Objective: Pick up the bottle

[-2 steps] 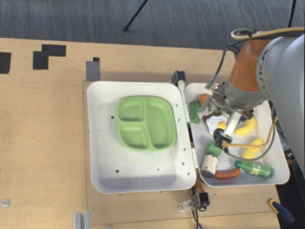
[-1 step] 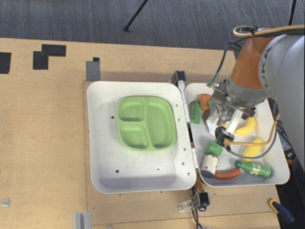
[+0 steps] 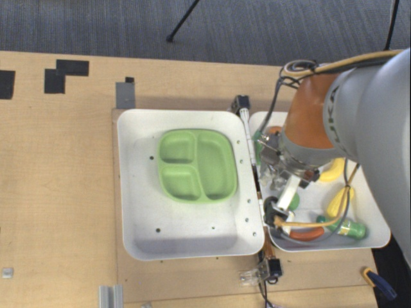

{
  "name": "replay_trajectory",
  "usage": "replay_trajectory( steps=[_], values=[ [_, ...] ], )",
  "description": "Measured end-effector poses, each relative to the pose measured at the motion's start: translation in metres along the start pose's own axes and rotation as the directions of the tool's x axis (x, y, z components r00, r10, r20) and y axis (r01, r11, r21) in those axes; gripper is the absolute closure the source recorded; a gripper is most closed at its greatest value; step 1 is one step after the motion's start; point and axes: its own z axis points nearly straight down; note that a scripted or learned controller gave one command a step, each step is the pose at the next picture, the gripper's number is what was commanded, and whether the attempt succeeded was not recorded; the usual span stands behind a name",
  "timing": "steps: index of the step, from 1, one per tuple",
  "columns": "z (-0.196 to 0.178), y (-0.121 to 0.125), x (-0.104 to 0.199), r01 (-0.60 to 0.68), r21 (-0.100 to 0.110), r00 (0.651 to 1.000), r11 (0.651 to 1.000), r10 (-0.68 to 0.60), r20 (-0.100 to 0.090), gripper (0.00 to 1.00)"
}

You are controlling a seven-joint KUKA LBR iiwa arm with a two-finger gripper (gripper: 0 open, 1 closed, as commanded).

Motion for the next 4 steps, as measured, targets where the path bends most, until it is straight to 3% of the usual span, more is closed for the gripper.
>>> replay_trajectory(
  steps=[1, 2, 3, 4],
  values=[
    [0.000, -0.054, 0.026, -0.196, 0.001, 0.981, 0.981, 0.196, 0.000, 1.00],
    [-0.008, -0.074, 0.061, -0.305, -0.001, 0.952, 0.952, 0.305, -0.001, 1.00],
    [-0.016, -0.098, 0.140, -0.292, 0.000, 0.957, 0.957, 0.292, 0.000, 1.00],
    [-0.070, -0.106, 0.119, 0.217, -0.003, 0.976, 0.976, -0.217, 0.000, 1.00]
  ],
)
